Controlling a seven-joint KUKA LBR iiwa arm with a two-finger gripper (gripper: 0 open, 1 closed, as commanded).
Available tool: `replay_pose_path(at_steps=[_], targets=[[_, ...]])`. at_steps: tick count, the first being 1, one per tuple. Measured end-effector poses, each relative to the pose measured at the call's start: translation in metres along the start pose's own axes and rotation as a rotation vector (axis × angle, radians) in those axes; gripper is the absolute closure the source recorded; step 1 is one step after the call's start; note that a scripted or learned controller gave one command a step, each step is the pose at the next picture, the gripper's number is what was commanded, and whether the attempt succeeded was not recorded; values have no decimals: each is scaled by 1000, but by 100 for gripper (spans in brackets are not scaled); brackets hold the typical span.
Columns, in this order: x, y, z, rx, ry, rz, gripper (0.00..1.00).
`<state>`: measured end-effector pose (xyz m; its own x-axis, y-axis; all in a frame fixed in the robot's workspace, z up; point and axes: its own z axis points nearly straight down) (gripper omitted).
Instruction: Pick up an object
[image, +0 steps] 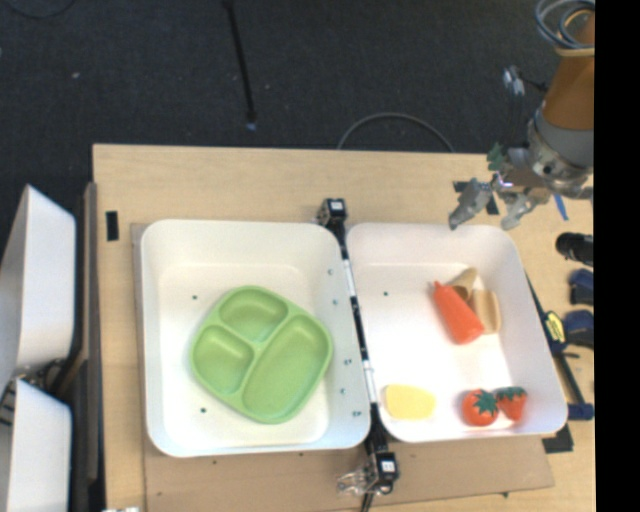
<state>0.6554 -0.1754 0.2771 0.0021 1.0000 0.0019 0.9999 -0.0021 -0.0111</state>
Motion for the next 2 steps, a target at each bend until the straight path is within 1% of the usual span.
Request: replay_pose_path(at_steps=[1, 2], targets=[[1, 2, -9, -13, -3, -4, 0], [6, -4, 47, -9, -4, -1, 0]])
